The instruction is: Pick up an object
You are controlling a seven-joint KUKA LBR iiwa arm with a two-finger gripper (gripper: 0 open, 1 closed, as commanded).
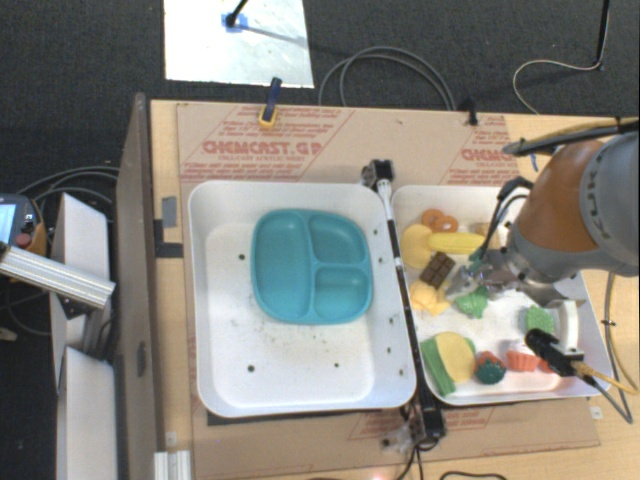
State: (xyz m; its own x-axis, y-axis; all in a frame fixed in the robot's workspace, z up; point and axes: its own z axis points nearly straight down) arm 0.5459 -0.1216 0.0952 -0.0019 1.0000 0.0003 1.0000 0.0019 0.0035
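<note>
- Red print on the brown cardboard sheet under the bins read "CHEMCAST GP", at 12 o'clock from the left bin.
- Similar red print near the right bin was partly hidden and unreadable.

Dark carpet floor surrounds the bench. A pale sheet lies beyond its far edge. Black cables loop nearby

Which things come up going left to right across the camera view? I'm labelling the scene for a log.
Teal divided plate → left white bin's right wall → yellow banana → grey arm with orange band.
</note>
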